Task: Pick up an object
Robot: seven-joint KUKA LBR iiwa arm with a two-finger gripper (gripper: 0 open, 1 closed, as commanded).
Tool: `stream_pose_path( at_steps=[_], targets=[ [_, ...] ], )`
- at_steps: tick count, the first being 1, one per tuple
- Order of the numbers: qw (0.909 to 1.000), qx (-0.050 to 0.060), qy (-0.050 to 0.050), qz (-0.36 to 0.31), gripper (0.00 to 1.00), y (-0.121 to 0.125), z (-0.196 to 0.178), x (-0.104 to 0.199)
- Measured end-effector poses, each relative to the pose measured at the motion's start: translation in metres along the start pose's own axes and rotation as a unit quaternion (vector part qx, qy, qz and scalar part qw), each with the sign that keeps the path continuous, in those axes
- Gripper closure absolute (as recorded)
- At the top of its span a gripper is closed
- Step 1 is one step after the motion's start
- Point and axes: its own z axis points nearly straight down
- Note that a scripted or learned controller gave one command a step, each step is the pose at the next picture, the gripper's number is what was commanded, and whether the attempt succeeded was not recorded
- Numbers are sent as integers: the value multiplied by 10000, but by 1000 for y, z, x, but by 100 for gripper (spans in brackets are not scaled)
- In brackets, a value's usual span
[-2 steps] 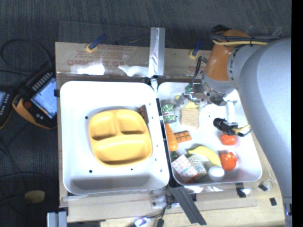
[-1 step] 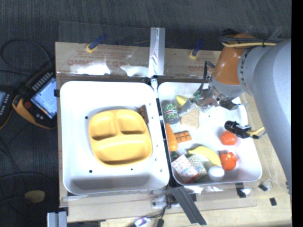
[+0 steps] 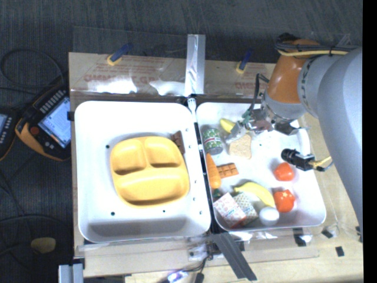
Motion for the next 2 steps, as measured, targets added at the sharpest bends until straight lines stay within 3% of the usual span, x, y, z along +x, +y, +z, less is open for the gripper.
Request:
stream_pose_path(
  at_steps=[1, 2],
  targets=[
    [9998, 40, 32, -200, 100, -3, -46, 16],
    [9996, 38, 41, -273, 100, 18, -92, 66]
  ],
)
